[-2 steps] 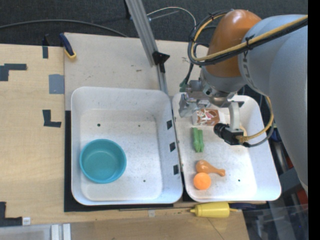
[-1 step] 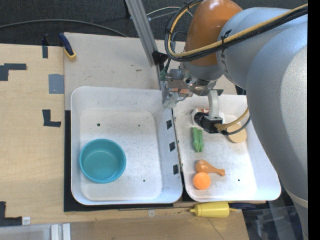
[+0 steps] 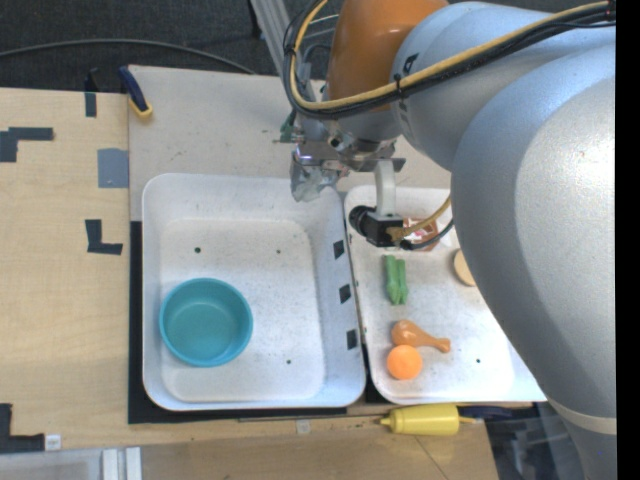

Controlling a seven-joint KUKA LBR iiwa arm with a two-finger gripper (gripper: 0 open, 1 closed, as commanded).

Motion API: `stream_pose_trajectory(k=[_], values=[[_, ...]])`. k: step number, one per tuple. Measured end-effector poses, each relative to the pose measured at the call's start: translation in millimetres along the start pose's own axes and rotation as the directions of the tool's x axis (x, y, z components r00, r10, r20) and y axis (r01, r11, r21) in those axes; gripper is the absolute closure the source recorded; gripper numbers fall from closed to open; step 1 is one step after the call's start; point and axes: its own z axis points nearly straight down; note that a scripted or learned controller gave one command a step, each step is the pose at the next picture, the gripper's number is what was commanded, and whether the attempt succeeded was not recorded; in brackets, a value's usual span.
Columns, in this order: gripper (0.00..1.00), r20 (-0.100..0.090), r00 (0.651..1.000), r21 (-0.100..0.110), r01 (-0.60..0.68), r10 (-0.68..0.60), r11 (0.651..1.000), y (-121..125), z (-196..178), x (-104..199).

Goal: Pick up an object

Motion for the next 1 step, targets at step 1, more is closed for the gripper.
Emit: stream_pose_trajectory(k=[1], values=[[0.0, 0.003, 1.0, 0.002, -0.004, 0.004, 1.0, -0.8, 0.2, -3.3]])
